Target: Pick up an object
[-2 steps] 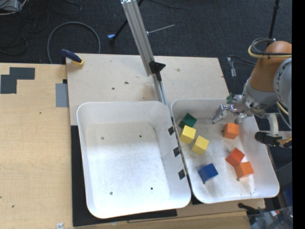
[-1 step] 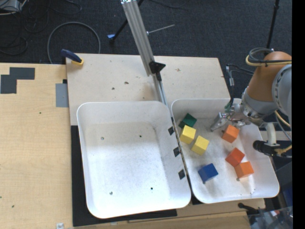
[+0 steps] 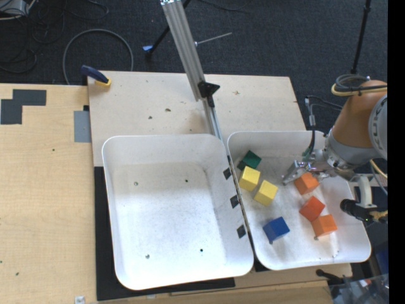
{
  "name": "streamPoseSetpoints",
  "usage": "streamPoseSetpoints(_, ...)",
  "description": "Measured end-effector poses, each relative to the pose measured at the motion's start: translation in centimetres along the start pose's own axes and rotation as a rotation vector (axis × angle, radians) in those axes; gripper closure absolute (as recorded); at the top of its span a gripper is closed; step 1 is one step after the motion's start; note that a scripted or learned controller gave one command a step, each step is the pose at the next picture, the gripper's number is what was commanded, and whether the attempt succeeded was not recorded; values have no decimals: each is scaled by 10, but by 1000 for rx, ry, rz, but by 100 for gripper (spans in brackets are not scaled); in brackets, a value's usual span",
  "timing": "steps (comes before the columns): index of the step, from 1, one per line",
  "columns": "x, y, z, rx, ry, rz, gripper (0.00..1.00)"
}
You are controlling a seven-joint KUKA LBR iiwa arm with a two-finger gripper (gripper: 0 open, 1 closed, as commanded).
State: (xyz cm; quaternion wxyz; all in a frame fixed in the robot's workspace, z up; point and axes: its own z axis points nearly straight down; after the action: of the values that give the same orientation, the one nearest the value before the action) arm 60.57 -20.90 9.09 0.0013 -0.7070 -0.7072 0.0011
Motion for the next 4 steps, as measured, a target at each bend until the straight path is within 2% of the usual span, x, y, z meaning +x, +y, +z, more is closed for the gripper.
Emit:
streamPoseSetpoints(1, 17, 6, 0, -2, 0, -1, 0)
streamPoseSetpoints(2, 14, 5, -10, -3, 0, 6, 100)
streamPoseSetpoints(3, 114, 54, -66, -8, 2, -7, 100)
streamPoseSetpoints(4, 214, 38, -101, -2, 4, -7, 100)
